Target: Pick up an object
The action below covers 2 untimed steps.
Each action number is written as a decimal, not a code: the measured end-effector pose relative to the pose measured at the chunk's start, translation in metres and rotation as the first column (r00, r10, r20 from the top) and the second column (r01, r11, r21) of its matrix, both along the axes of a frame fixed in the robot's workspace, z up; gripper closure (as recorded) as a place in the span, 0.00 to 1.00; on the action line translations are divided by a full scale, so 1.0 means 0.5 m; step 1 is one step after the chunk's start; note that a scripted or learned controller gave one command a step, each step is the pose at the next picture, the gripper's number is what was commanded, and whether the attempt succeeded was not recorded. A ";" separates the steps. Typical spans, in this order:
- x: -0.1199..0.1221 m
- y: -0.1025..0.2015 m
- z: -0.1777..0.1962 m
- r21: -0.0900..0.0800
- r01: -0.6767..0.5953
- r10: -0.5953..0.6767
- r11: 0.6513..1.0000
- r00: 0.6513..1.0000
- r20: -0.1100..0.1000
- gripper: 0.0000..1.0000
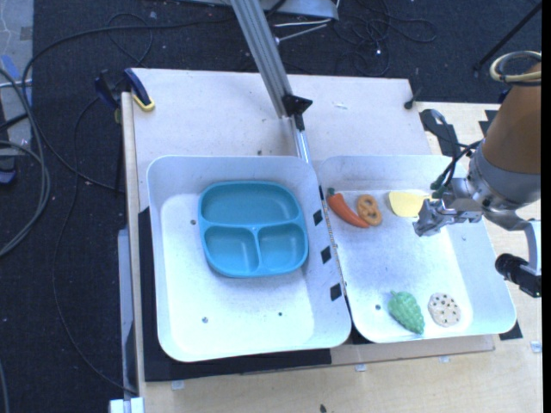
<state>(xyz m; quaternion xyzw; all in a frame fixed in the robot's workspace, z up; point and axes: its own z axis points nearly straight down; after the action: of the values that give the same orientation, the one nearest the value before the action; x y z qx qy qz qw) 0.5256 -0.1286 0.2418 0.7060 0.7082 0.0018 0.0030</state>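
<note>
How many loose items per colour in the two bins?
Orange carrot: 1
Brown pretzel: 1
Yellow piece: 1
Green leafy item: 1
Tan cookie: 1
Blue divided plate: 1
Total: 6

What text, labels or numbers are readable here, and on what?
None readable.
Blue divided tray: no print.
Carrot, pretzel, yellow piece, green leafy piece: no print.
Cookie: dark dots, not characters.
Black tabs on the bin rims: too small to tell.
</note>
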 end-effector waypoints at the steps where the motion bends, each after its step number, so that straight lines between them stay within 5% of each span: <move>1: 0.002 0.000 0.032 0.001 0.001 -0.001 1.000 1.000 -0.004 1.00; 2: 0.035 0.095 0.042 0.002 -0.002 0.002 1.000 1.000 -0.004 1.00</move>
<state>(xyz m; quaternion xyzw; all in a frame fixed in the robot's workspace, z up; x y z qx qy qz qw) 0.5432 -0.0811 0.2630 0.7053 0.7089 0.0009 0.0010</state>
